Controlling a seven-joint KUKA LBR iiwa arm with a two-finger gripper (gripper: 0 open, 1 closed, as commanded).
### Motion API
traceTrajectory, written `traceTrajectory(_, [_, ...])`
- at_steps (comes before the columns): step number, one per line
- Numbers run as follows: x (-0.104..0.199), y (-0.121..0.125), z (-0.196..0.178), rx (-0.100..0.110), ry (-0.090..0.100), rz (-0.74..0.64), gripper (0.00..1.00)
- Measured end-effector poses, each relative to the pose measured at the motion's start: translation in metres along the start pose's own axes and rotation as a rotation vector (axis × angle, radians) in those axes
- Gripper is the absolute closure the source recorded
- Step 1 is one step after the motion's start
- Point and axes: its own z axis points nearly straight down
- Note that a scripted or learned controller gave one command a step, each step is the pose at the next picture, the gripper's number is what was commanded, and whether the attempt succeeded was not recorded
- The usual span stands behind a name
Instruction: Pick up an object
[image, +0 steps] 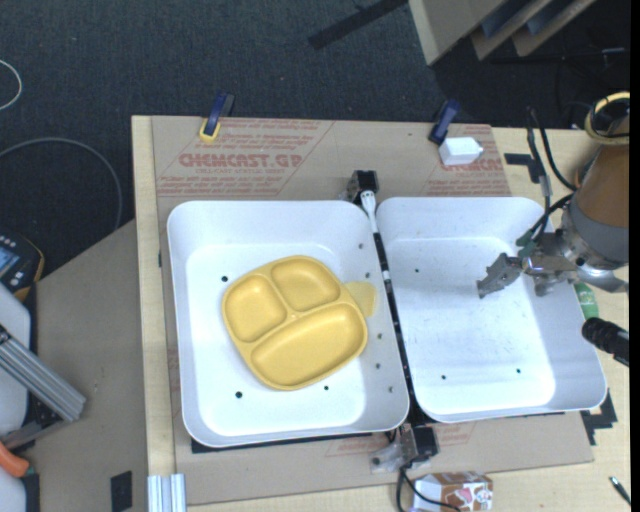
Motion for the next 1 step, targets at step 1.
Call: traceTrajectory(1, [0.0664,-0.0274,-0.0811,-0.009,0.001,-0.008,0.0])
